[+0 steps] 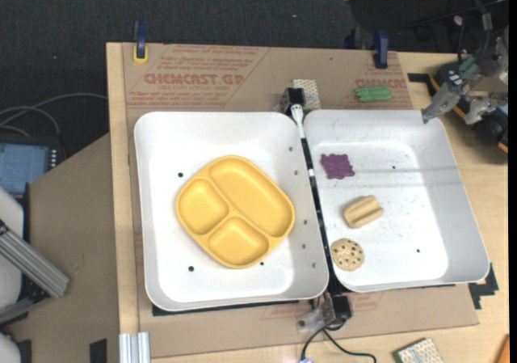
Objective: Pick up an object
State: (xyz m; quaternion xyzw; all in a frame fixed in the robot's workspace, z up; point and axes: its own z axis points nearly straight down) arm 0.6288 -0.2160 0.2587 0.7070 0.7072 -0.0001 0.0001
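Observation:
Three small objects lie in the right bin [452,216]: a purple lumpy piece [337,165] near its far left, a tan roll-shaped piece [362,211] in the left middle, and a round speckled cookie [347,254] near the front left corner. A yellow three-compartment plate [234,209] sits in the middle of the left bin [161,159]. My gripper [452,94] hangs at the upper right, just past the right bin's far right corner, well away from all the objects and partly cut off by clutter.
A green item [373,94] rests on the cardboard behind the right bin. Blue clamps [140,38] [380,50] hold the board's far edge. A black joint with cable [296,103] sits between the bins at the back.

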